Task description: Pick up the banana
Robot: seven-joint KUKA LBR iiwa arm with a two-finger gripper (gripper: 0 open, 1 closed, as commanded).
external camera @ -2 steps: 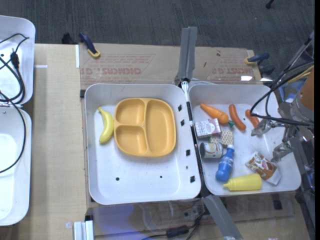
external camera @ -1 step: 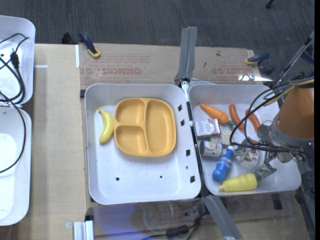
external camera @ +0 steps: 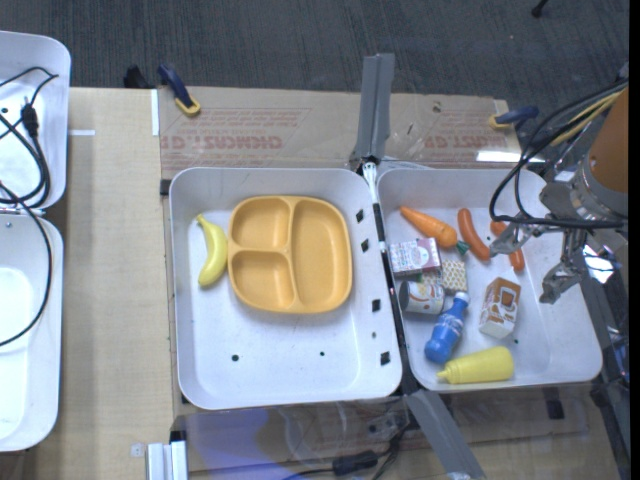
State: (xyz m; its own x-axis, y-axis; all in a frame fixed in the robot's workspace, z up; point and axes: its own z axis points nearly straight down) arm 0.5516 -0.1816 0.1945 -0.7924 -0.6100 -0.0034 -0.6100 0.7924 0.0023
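Gripper (external camera: 545,258) is sitting over the right bin (external camera: 575,363), close to its far right edge, fingers spread with nothing between them. Right next to it is an orange sausage-looking thing (external camera: 516,258), then a small carton (external camera: 500,306) slightly below. Further off it gets crowded: carrot (external camera: 430,225), blue bottle (external camera: 446,330), yellow mustard bottle (external camera: 476,366) down by the near rim. The banana (external camera: 211,250) is way across from the gripper in the left bin (external camera: 280,368), lying just beside the yellow divided plate (external camera: 291,252), near that bin's left wall. Lots of bare floor below the plate.
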